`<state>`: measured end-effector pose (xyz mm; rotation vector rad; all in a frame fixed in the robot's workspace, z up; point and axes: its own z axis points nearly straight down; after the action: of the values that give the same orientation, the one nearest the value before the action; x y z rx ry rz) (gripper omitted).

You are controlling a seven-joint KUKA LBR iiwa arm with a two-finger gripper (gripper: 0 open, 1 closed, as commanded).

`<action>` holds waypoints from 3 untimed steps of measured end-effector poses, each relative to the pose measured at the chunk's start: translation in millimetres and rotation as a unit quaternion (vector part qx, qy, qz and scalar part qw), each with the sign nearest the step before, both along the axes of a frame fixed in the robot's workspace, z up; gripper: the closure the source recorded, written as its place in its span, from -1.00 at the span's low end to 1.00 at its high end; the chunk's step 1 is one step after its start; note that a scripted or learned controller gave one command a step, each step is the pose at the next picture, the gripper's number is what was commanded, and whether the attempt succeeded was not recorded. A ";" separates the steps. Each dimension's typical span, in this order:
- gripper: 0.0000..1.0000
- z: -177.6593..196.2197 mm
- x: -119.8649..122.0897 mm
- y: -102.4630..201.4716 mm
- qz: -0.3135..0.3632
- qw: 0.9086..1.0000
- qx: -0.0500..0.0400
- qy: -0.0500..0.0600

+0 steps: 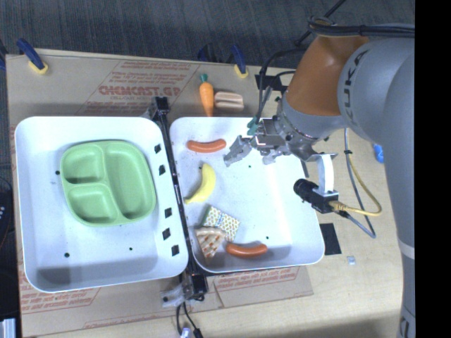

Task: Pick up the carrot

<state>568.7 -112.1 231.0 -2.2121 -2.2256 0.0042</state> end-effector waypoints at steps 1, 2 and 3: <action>-1.00 -39.8 81.5 24.2 0.016 1.000 0.000 -0.001; -1.00 -125.7 87.1 -26.8 -0.077 0.997 0.000 0.001; 1.00 -114.9 87.8 -26.0 -0.074 0.997 0.000 0.001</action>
<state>656.4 -138.2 116.1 -2.3690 -2.0543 0.0070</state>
